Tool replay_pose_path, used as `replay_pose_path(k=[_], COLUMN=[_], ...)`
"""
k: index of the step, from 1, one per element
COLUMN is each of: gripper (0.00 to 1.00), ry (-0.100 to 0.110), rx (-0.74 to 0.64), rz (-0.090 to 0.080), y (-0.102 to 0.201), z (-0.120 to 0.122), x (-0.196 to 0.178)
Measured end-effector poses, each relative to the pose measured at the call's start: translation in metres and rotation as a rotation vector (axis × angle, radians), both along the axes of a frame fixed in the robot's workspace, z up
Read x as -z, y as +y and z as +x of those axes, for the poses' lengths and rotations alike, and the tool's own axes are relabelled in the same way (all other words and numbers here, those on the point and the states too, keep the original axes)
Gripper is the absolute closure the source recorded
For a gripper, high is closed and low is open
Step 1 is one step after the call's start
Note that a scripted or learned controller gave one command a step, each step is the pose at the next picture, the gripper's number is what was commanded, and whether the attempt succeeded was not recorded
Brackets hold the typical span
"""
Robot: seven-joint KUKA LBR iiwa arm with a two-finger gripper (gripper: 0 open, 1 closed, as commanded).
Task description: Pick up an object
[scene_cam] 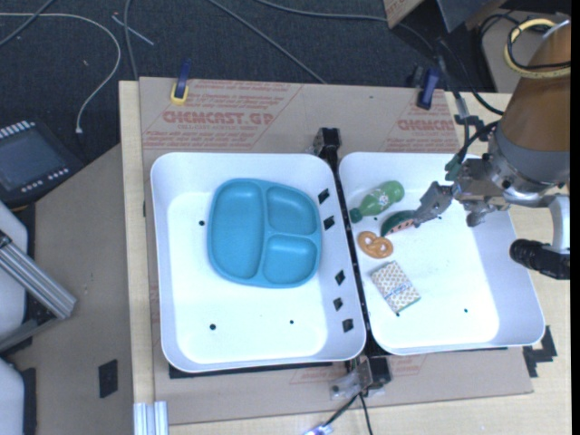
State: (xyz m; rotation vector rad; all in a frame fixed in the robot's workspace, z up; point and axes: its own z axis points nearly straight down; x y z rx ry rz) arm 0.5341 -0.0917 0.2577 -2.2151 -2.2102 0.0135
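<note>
In the right bin, near its left wall, lie a light green bottle-shaped toy, a dark green oblong piece, a brown pretzel and a small patterned packet. My gripper reaches in from the right and hangs low over the bin's upper middle. Its tip is right at the dark green piece's right end, touching or just above it. The arm's grey wrist and orange band stand over the bin's right rim.
The left bin holds a blue three-compartment plate. A black divider with clips runs between the bins. Blue clamps pin the cardboard base at the back. Cables trail on the floor behind.
</note>
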Motion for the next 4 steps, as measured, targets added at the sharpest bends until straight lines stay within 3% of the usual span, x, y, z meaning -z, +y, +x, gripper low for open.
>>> replay_pose_path(k=[1, 4], gripper=[0.00, 0.00], ry=[-0.013, -0.007], rx=[-0.003, -0.001], rz=[-0.001, 0.000], y=[0.000, -0.020], z=[0.002, -0.004], x=[-0.006, 0.147])
